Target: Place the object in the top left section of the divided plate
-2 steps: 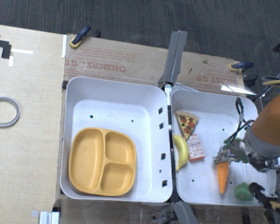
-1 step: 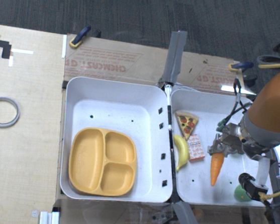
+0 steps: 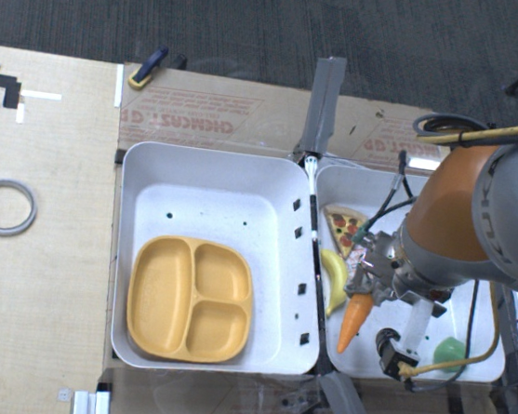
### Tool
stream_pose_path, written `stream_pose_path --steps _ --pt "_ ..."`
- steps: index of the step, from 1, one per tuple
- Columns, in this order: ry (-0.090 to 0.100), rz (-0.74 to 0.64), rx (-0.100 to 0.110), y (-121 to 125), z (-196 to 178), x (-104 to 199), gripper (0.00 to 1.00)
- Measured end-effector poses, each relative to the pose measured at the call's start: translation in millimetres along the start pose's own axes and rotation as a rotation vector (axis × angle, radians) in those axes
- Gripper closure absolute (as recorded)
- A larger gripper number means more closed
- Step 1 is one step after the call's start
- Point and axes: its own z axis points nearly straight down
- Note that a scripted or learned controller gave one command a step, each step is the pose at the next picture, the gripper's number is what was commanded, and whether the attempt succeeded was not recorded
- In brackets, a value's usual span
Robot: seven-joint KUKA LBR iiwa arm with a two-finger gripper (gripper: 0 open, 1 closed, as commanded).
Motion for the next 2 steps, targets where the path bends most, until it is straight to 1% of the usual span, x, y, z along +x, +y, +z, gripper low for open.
stream_pose_path --steps 1,2 --pt "-0.001 0.22 -0.001 -26.8 -0.2 61.4 1.0" --pt "-0.001 0.365 -0.001 -14.2 -0.2 61.1 1.0"
